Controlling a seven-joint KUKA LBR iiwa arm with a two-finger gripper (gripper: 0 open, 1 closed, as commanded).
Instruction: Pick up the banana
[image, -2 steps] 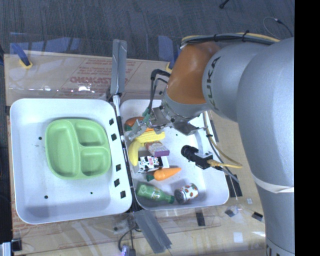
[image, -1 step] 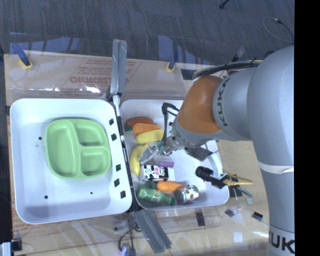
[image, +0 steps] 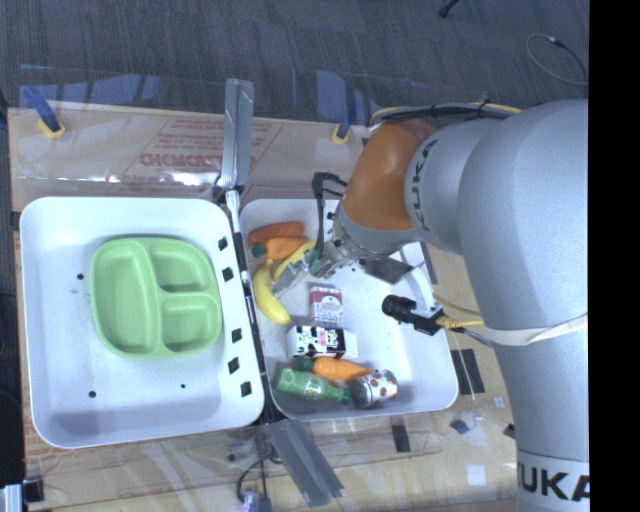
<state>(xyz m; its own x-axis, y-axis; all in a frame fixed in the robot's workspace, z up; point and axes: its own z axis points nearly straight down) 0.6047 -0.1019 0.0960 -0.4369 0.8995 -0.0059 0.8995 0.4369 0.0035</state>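
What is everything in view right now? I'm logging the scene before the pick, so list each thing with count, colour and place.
bins: 2, white, side by side on the bench
divided plate: 1, light green, middle of the left bin
banana: 1, yellow, left side of the right bin
carrots: 2, orange, top left of the right bin
small carton: 1, red and white, centre of the right bin
cow-patterned box: 1, black and white, below the carton
bottle: 1, green, bottom of the right bin
carrot: 1, orange, above the bottle
can: 1, red and white, bottom right of the right bin
arm: 1, grey with orange band, from the right
gripper: 1, over the banana's top end
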